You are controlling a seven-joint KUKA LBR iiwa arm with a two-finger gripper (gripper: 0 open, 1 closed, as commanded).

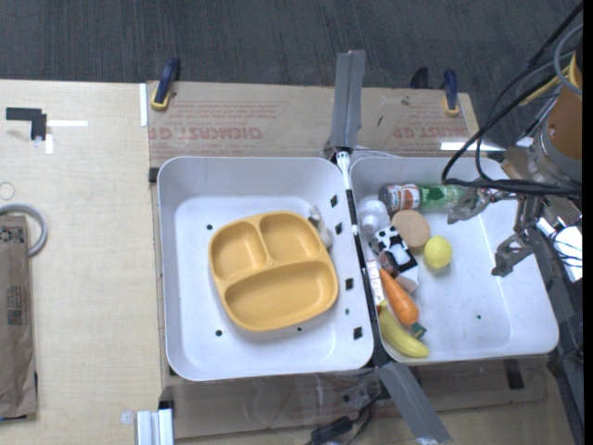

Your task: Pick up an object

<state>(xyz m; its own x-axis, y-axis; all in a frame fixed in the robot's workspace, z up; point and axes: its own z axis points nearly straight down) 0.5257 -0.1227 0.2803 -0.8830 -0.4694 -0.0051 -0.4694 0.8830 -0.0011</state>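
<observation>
Pale wooden bench beneath everything, with a brown cardboard sheet at the back, clamped at both ends by blue clamps. On top, two shallow white bins side by side: left bin and right bin, walls touching at the middle.

Inside the left bin, a yellow divided plate, lying flat near the centre.

From the right edge, the grey arm with black cables looping around it, reaching over the right bin's far right part. At its end the gripper, fingers spread apart with nothing between them, hanging above bare white floor, just right of the lemon and apart from it.

All things to pick crowded along the right bin's left side:
- a bottle with a red and green label, lying on its side at the top;
- a yellow banana at the bottom, against the dividing wall;
- an orange carrot, slanted, its lower end touching the banana;
- a brown round lump below the bottle;
- a black-and-white toy, kind unclear, touching the lump;
- a lemon, just right of the toy.
</observation>
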